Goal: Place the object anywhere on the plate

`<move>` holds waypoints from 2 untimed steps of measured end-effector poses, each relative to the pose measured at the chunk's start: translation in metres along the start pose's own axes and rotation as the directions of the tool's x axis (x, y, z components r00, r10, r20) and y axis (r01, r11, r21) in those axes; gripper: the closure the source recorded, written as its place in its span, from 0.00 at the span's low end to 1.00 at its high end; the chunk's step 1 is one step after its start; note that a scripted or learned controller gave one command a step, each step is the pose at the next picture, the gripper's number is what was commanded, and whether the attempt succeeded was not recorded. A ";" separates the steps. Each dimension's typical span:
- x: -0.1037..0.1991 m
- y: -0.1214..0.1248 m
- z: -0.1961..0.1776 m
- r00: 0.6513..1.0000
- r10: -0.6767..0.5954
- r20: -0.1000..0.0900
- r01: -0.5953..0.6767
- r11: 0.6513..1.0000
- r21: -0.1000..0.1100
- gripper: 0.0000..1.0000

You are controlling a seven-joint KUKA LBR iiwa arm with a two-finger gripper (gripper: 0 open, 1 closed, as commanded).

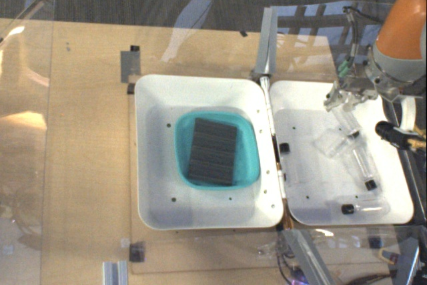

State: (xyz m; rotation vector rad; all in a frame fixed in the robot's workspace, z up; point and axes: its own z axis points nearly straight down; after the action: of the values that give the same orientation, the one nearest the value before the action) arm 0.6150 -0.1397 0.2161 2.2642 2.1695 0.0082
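Finds the dark ribbed block [212, 151] lying flat on the teal plate [248, 157], near the middle of the left bin [153, 163]. Notes plate rim visible around all four sides of the block, nothing overhanging. Reads its long axis as close to 12-to-6, leaning slightly toward 1 at the far end.

Places the block at roughly 9 o'clock from the gripper [350, 133], well apart, with the wall between the bins lying in between. Locates the gripper over the right bin [307, 197], toward its 1 o'clock corner, hanging from the grey arm [403, 23] with the orange band at 2 o'clock of the view.

Cannot tell how wide the gripper stands: clear plastic against white bin floor, outline lost in glare. Sees nothing dark or solid held in it, and no contact with block or plate.

Records a few small dark pieces [283, 148] in the right bin, too small to identify.

Judges placement as met on this evidence: block on plate, gripper apart from it.
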 end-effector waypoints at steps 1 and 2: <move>0.000 0.000 0.000 1.000 0.000 0.000 0.000 1.000 0.000 0.00; -0.018 -0.020 -0.124 0.989 0.149 0.002 -0.149 0.989 -0.005 0.00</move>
State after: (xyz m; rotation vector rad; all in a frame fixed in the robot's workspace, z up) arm 0.5930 -0.1568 0.3404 2.4159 1.9919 0.0109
